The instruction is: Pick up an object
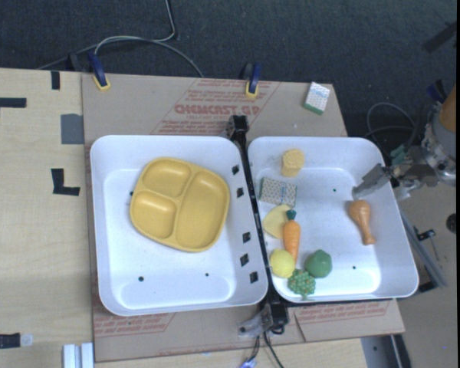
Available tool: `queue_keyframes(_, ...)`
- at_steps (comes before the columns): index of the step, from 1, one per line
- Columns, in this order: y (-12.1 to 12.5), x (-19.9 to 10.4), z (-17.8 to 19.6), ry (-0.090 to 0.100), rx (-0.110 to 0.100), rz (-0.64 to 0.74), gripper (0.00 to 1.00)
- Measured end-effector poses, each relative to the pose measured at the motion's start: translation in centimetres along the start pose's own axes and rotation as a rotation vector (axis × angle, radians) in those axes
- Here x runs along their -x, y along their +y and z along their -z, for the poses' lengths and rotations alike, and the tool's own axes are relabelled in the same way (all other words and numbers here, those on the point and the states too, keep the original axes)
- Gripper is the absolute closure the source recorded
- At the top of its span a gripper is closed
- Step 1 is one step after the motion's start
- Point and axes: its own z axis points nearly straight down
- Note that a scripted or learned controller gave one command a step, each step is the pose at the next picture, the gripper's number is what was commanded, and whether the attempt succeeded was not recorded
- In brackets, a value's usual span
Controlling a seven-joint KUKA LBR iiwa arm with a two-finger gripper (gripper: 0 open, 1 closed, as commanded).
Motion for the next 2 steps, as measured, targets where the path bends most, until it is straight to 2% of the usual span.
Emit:
queue_keyframes(1, 1.2, -5.1, -13.0, 0.002, -0.004, 0.001, 0.0)
queue_keyframes(2, -1.9, -8.9, -19.2, 0.0, 0.003, -0.001, 0.0)
